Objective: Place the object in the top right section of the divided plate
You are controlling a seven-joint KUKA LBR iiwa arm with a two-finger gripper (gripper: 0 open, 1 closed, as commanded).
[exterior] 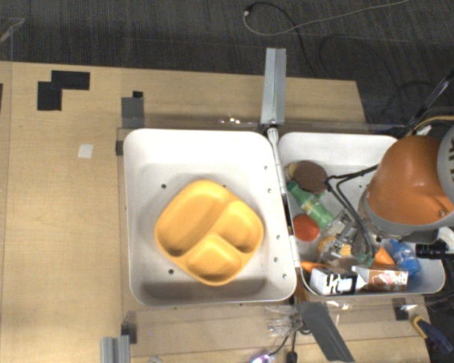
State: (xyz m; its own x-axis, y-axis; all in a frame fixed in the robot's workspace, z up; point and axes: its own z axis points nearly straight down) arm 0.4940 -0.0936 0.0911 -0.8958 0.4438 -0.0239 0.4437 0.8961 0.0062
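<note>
Right of the yellow divided plate [209, 231], which sits alone in the left bin [144, 203] ready to receive something, the gripper [346, 242] dips into the right bin [340, 146] among a red ball [306, 228], green bottle [310, 202] and other clutter, apparently to pick something out, its grip impossible to judge.

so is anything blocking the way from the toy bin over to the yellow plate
Only the low walls where the two bins meet. The yellow divided plate lies open in the left bin, its sections bare. The gripper is down among the toys.
</note>
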